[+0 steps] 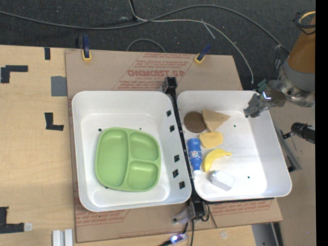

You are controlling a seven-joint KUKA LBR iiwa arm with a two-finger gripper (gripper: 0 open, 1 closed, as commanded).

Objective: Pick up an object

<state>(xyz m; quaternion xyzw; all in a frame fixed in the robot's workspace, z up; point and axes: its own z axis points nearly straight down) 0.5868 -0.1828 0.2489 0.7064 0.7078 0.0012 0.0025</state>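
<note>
Camera view: smooth curved yellow banana (216, 158) beside blue tube (194, 154).

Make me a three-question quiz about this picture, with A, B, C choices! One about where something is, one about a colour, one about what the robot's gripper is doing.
1. Where is the green plate?
A. left bin
B. right bin
C. on the floor

2. What colour is the bottle?
A. red
B. blue
C. black

3. Where is the gripper?
A. over the right bin's far right edge
B. on the banana
C. inside the left bin

Answers: 1 A, it lies in the left bin. 2 B, it is blue with a white cap. 3 A, it hangs above the right bin rim, apart from the banana.
</note>
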